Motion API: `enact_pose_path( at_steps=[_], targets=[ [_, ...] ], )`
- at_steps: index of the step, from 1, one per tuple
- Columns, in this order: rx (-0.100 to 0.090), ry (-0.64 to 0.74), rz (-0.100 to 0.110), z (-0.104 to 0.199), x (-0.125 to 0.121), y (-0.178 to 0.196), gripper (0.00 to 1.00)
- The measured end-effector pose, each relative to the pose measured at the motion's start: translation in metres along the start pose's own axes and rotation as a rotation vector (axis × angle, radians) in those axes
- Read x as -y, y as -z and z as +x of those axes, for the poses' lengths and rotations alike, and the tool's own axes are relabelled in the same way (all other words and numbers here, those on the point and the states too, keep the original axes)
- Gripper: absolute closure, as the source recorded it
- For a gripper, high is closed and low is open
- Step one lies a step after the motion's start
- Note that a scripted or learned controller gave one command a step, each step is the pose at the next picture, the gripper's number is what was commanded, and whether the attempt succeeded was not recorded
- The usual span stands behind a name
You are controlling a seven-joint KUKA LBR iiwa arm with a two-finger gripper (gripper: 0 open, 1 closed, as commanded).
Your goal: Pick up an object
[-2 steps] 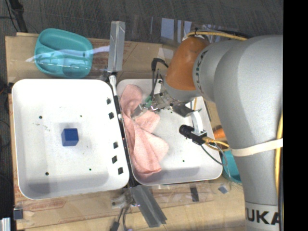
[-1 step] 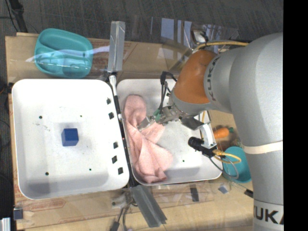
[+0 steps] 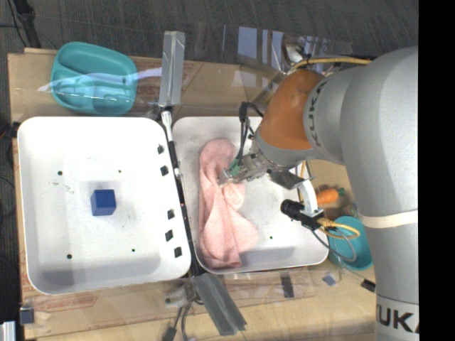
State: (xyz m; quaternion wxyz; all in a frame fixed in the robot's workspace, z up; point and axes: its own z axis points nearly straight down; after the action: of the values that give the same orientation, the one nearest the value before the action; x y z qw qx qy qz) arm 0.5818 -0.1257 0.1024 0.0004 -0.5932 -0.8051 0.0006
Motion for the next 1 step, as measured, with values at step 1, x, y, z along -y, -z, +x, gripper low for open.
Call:
enact_pose_path(
  at_steps=[1],
  targets=[
    [0.000,0.000,0.000,0.0000,0.0000,0.0000,0.00]
  ],
)
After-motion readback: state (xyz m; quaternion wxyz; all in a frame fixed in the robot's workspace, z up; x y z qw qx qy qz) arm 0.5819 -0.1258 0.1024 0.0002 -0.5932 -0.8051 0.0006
